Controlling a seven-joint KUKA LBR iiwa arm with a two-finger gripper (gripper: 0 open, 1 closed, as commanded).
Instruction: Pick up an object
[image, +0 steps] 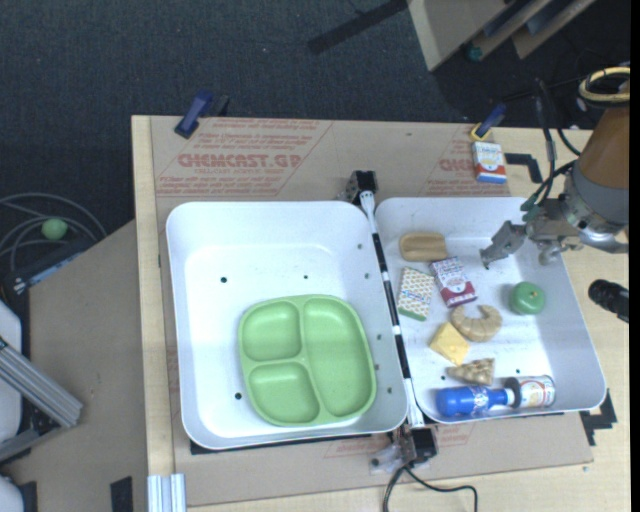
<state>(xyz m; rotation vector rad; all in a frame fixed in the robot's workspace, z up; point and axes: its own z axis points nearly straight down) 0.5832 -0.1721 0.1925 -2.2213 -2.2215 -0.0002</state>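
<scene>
So from where I'm sitting the pick hasn't really happened yet; the gripper (524, 243) hangs over the top right of the right bin (585, 345) with its fingers spread apart and nothing between them, so I'd call this the approach stage, with the grab and the lift both left to do; closest candidate looks like the green apple (526, 297), just below the gripper and apart from it, round and glossy, probably plastic; the rest of the bin is play food too, I think: a tan bread roll (423, 246) near the top, a red and white carton (455, 281), a checkered packet (415, 294), a lumpy croissant (476, 321), a yellow cheese wedge (450, 343), and a blue bottle (490, 398) lying on its side along the bottom wall; the left bin (200, 300) holds a smooth, pale green divided plate (303, 358) with three compartments
</scene>
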